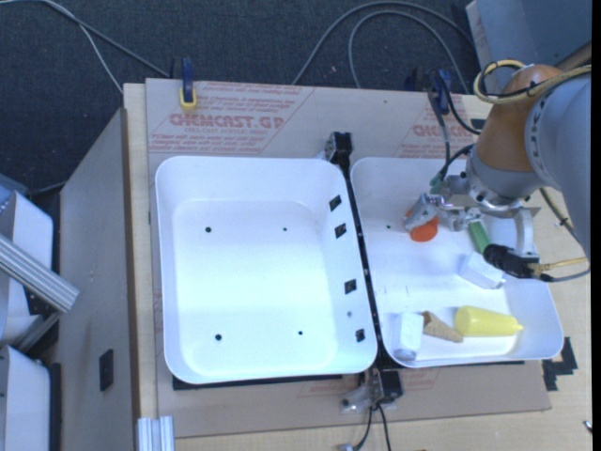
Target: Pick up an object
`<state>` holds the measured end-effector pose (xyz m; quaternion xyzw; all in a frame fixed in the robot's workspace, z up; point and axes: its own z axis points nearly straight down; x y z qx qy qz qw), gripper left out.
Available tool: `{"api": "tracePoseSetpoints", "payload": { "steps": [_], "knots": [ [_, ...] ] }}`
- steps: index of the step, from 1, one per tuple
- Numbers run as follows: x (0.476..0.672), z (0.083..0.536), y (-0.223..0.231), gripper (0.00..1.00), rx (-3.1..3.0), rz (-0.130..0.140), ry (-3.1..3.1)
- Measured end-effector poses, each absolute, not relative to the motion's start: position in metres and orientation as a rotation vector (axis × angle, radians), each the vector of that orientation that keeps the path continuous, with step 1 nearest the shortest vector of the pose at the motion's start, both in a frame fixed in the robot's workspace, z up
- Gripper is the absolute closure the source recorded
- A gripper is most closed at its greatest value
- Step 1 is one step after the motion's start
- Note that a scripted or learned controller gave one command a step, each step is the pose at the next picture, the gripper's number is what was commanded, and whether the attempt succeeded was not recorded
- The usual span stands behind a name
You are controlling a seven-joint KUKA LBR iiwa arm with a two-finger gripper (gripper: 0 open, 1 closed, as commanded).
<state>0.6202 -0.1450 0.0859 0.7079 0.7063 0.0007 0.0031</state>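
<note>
My gripper (441, 212) hangs low over the back middle of the right bin (394, 191), under the grey arm with its orange band (507, 130). A small orange-red object (423, 231) lies just below the gripper's left side, touching or nearly touching it. A green piece (478, 236) pokes out from under the gripper's right side. Toward the front lie a white block (480, 272), a yellow object (488, 322), a tan piece (439, 327) and a white object (408, 332).
The left bin (178, 280) stands beside the right one, with a row of black clips (343, 252) along the shared wall. Cables (554, 269) trail off the wrist at the right. Clamps hold the board at the back.
</note>
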Motion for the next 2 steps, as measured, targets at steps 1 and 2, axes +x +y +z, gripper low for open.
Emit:
{"api": "tracePoseSetpoints", "payload": {
  "steps": [1,2],
  "knots": [
    [0.620,0.097,-0.142,1.00,2.217,0.003,2.220],
    [0.643,0.192,-0.075,1.00,2.206,0.015,2.225]
  ]
}}
